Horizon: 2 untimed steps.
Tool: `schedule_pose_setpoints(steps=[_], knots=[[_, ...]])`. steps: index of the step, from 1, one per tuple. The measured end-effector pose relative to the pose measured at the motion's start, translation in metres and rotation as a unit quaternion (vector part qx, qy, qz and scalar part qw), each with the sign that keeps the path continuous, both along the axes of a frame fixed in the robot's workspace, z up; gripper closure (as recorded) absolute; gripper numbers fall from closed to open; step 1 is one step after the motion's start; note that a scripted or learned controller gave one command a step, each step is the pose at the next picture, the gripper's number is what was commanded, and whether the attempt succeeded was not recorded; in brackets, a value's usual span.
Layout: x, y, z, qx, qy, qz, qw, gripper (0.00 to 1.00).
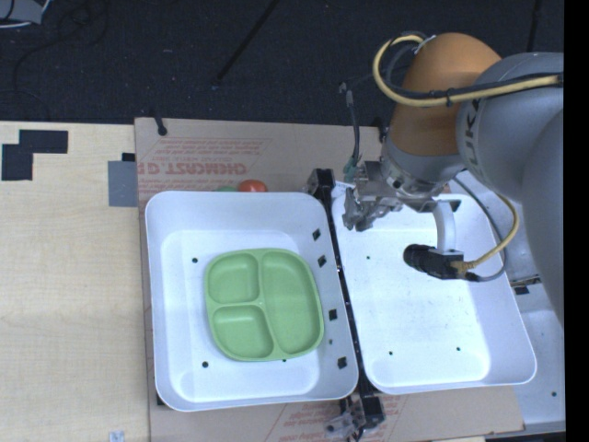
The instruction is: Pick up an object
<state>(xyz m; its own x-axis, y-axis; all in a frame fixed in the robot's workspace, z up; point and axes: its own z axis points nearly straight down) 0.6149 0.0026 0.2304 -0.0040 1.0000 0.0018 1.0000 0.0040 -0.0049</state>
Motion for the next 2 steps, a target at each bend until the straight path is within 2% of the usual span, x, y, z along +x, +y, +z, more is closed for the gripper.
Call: schedule_pose_setpoints(steps=[2], knots=[[0.004,0.102,0.012,-0.0001,-0.001,0.000,1.0000,1.00]])
